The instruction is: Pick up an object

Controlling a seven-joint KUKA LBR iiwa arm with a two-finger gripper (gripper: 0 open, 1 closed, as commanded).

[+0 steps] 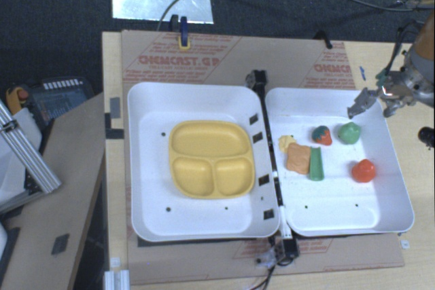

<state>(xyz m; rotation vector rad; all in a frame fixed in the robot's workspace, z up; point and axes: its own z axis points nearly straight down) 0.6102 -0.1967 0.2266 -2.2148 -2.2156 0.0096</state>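
Our gripper (370, 104) hangs over the right bin's (340, 217) far right corner, fingers spread, gripping nothing. We judge this the approach step. The green ball (349, 133) lies nearest, just below it, the red-green piece (321, 135) beside; next we'd drop straight onto the ball. The near half of the bin floor offers room, the far wall crowds us.

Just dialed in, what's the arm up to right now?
The arm's tool hangs over the upper right of the right bin, near the green ball, with nothing seen in its grip. The toy food lies loose in that bin: the green ball, a red and green piece, an orange block, a green stick and a red ball. A yellow divided tray sits in the left bin.
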